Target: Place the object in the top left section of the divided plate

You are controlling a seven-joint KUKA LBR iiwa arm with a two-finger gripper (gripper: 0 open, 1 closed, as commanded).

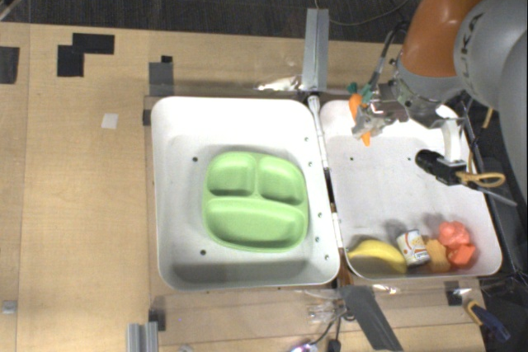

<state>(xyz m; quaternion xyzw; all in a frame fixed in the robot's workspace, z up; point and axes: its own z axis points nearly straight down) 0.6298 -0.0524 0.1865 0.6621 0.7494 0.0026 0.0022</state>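
Banana (377,254): at the near rim of the right bin (388,190), touching a small can (411,246). A cluster of red and orange pieces (454,245) sits just beside it in the near right corner.

Orange object (355,105): at the far left corner of the right bin, clamped between the fingers of the gripper (369,126), one end showing on each side of them. Whether it touches the bin floor cannot be told.

Arm (462,29): grey with an orange band, reaching in from the right.

Plate (254,214): green, divided, in the middle of the left bin (177,177). Two small sections lie on its far side and one long section on its near side. The top left section (231,175) is well apart from the orange object.
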